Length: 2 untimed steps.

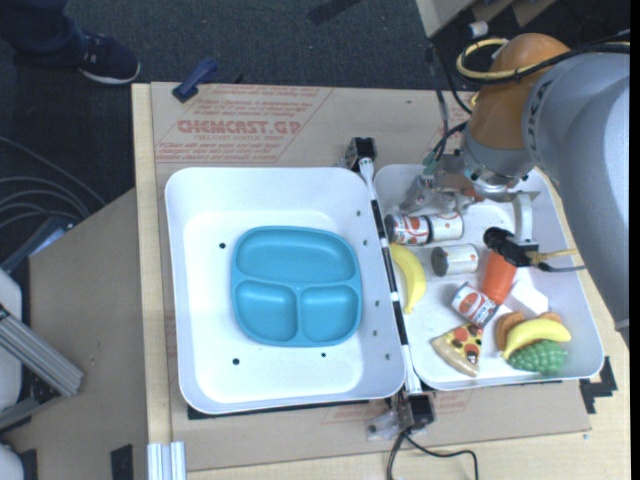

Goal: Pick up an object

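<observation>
Left bin point(190, 268) roomy around blue tray point(296, 285); right bin point(580, 318) crowded.

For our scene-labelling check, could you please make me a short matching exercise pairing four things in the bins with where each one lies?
Things:
1. blue divided plate
2. pizza slice
3. green grapes
4. loose banana

Places:
A. right bin, against the divider between the bins
B. middle of the left bin
C. near right corner of the right bin
D. near edge of the right bin, left of the grapes

Pairs: 1-B, 2-D, 3-C, 4-A
</observation>
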Motion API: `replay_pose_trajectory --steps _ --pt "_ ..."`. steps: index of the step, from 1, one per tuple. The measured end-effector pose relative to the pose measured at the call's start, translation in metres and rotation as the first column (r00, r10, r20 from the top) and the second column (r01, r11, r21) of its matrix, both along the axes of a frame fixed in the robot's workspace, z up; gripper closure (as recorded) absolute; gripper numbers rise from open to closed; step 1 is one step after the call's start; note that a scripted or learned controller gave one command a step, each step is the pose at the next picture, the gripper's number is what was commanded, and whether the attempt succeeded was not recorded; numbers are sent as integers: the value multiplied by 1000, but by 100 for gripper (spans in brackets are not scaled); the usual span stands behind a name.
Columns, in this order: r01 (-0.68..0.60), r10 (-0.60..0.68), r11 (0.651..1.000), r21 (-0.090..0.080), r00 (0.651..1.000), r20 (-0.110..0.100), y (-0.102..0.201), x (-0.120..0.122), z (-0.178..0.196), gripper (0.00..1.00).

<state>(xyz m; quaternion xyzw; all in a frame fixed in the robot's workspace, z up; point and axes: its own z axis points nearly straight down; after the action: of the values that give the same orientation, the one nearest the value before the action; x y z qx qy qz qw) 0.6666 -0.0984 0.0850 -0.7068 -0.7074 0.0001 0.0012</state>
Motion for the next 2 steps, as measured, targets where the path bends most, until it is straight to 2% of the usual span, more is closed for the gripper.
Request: replay_pose_trajectory --steps 1,2 --pt "0 0 1000 -1 1000 0 7 0 0 0" --pt "0 0 1000 -2 1000 3 7 1 10 100"
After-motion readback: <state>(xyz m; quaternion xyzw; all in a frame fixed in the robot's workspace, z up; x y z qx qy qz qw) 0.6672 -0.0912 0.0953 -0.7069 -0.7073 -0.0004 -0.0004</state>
